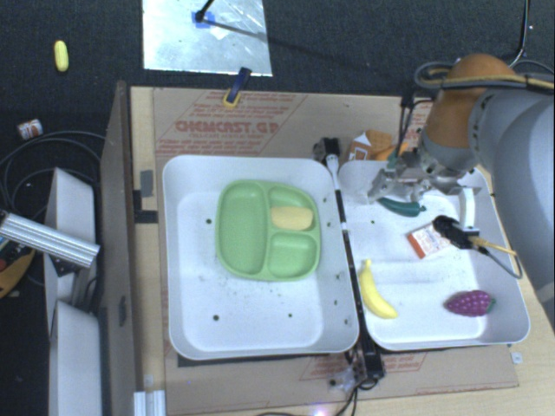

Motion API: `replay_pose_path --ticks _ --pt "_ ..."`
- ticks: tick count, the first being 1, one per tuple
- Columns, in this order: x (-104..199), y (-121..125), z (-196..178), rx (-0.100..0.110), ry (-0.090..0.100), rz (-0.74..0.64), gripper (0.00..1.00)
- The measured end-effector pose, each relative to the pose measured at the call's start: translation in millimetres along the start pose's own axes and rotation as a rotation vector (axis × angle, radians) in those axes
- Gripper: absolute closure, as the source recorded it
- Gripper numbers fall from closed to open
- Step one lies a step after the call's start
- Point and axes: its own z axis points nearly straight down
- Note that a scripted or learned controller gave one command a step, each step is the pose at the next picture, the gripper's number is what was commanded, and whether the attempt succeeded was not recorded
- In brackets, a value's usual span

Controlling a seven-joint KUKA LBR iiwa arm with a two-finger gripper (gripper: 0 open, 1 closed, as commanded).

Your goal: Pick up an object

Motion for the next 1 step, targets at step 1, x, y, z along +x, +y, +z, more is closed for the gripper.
replay_pose_path --ticks 1 --pt "-5.6 -15.7 0.5 0.002 0.000 0.001 0.00"
